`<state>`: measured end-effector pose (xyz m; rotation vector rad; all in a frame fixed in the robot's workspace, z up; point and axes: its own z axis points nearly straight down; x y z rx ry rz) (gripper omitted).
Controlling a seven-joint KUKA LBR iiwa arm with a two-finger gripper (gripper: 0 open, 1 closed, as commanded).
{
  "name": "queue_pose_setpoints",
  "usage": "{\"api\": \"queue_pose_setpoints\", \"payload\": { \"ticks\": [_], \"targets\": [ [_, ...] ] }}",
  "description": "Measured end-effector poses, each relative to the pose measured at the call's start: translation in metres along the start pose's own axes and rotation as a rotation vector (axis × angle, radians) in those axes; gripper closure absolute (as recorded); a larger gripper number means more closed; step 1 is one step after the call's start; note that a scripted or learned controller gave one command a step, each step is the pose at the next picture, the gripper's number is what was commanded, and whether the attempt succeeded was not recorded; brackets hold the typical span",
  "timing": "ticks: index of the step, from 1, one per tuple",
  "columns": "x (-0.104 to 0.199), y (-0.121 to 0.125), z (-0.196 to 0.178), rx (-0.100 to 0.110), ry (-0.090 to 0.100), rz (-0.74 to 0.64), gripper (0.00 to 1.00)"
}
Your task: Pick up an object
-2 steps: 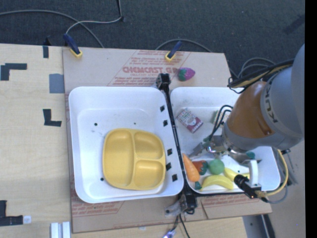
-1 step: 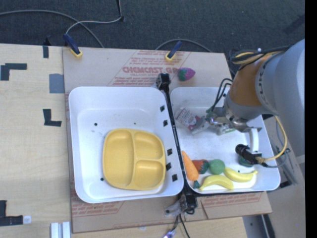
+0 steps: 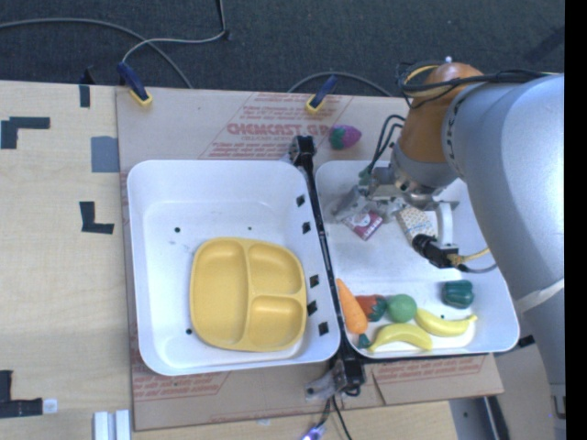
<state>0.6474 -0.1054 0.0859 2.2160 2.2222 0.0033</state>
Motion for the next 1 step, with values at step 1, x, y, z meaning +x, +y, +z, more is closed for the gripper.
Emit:
{"api": "queue_pose_setpoints", "payload": {
  "ticks": [1],
  "targets": [
    [-0.0005, -0.0001, -0.0101, 0.001, -0.002, -0.001, 1.00]
  ]
}}
